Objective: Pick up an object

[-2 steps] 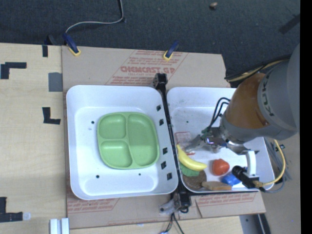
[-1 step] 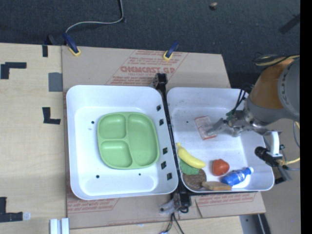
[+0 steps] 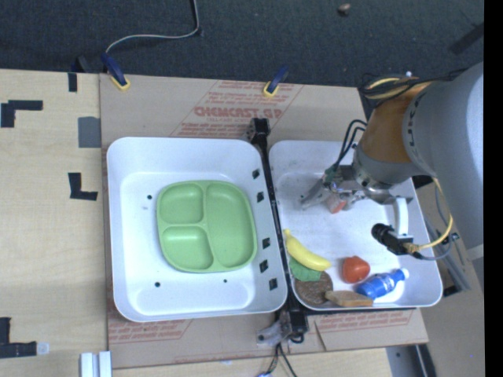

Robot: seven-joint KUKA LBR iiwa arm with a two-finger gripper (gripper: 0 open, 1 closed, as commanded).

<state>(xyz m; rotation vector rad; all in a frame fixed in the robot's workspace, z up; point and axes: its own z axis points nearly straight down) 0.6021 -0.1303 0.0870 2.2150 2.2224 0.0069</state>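
My gripper point(image 3: 330, 196) hangs low over the upper middle of the right bin point(image 3: 409, 289), at the end of the grey arm with its orange band. A small reddish thing point(image 3: 339, 206) shows right below it, whether held or just lying there I cannot tell. Along the bin's front lie a yellow banana point(image 3: 306, 254), a red round fruit point(image 3: 355, 269), a blue bottle point(image 3: 382, 283), a dark brown piece point(image 3: 313, 291) and a green piece point(image 3: 297, 271) under the banana. All of these lie well in front of the gripper.
The left bin point(image 3: 130, 179) holds a green divided plate point(image 3: 207, 226). A black divider point(image 3: 269, 210) runs between the bins. A black part of the arm point(image 3: 393, 238) and a yellow cable point(image 3: 440, 238) hang over the right bin's right side.
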